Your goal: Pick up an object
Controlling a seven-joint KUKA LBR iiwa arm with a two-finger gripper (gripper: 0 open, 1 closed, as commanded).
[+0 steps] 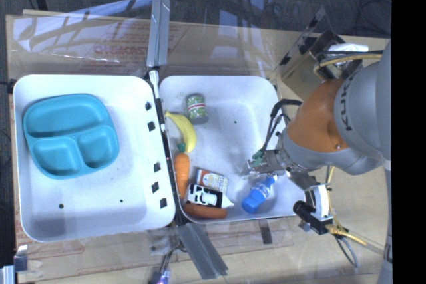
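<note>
The left bin (26,209) holds a blue divided tray (70,134), well apart from the jaws on their far left. In the right bin (226,86), moving toward the jaws: a banana (184,132) and a carrot (182,173) lie along the left wall, a small green-labelled jar (196,107) sits up and left of the jaws, and a carton (208,188) rests on a sausage-like item (206,211) down and left. A blue bottle (257,195) lies tilted directly below the gripper (263,166), apparently touching or just beside it. This is the likeliest pick target.

Jaw state: cannot be determined, since the wrist obscures the view.

Risks, as judged: the bottle is round and lying aslant, so closing off-centre could roll it toward the bin wall or squeeze it out. The nearby carton could be caught as well.

Markings: the carton shows black-and-white and orange print, and the jar a label; neither is legible.
</note>
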